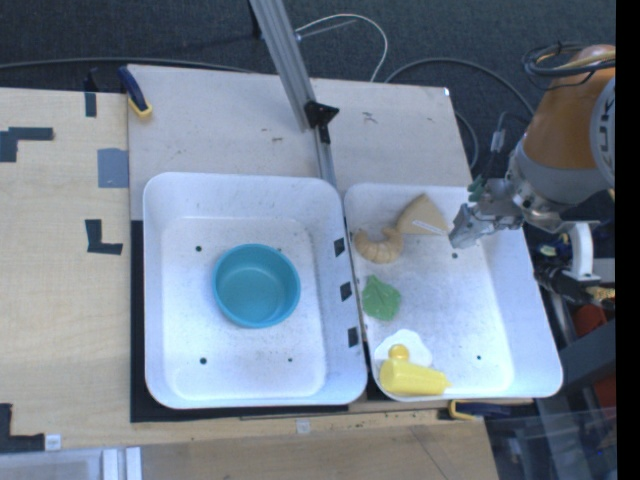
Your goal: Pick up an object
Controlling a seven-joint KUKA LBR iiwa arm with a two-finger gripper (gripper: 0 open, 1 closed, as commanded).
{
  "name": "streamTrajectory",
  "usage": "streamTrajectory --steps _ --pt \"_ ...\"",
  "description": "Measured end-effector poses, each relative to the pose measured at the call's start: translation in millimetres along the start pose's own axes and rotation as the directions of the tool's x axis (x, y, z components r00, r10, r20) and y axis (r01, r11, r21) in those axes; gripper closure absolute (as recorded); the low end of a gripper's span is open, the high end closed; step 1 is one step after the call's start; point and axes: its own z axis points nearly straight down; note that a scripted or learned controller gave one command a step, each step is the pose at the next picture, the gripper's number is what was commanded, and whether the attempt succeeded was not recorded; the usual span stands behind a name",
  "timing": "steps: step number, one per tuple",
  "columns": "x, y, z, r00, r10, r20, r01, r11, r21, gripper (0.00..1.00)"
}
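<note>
At right of centre the gripper (466,230), its opening impossible for us to tell, hangs beside the tan wedge (422,213); we judge it light, rigid, best pinched across its flat faces.

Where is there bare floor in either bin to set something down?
Left bin: bare all round the blue bowl. Right bin: bare right half, below the gripper. Crowded along its left wall: croissant, green piece, yellow toy.

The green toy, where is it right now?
The green toy lies in the right bin, near its left wall, below the croissant and above the fried egg.
</note>
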Motion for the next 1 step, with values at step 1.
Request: streamTrajectory --steps 1 --pt "46.7 14.7 8.2 1.000 0.001 0.000 -0.001 1.000 0.001 1.00"
